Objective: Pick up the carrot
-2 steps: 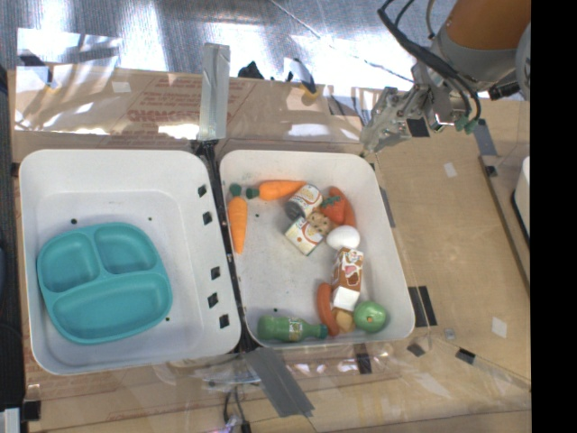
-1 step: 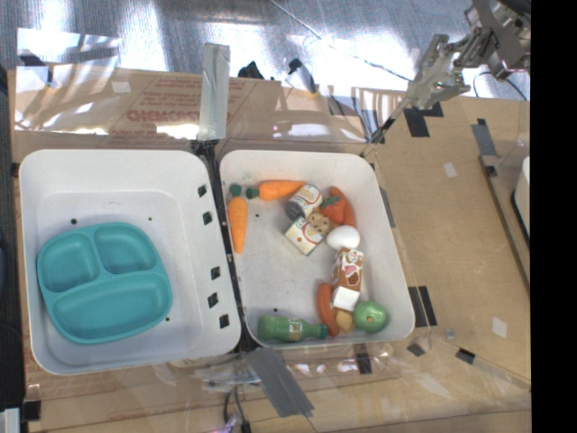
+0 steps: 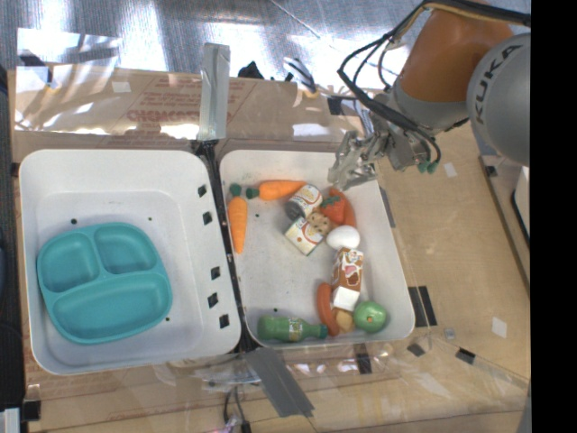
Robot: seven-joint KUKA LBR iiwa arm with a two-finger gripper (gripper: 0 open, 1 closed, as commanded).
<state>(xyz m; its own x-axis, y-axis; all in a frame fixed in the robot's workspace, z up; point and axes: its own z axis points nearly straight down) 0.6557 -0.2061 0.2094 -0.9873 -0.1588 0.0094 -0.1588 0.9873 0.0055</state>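
Brown counter [image 3: 451,242] carried the two white bins side by side, with cardboard and tape strips behind them. From my remote station I could not make out whether the hand [image 3: 353,165] was open or closed; it hung over the back rim of the right bin [image 3: 270,278], its metal parts blurring together under the cables. The arm [image 3: 469,61] was cut off at the right. In the left bin [image 3: 108,165] lay a teal divided tray [image 3: 104,282]. The right bin held two carrots: one carrot [image 3: 237,224] lay along the left wall, and a second carrot [image 3: 279,188] lay near the back wall. Nearby I saw a small can [image 3: 304,200], a white egg [image 3: 343,237], a green bottle [image 3: 288,329] and a green apple [image 3: 370,314].
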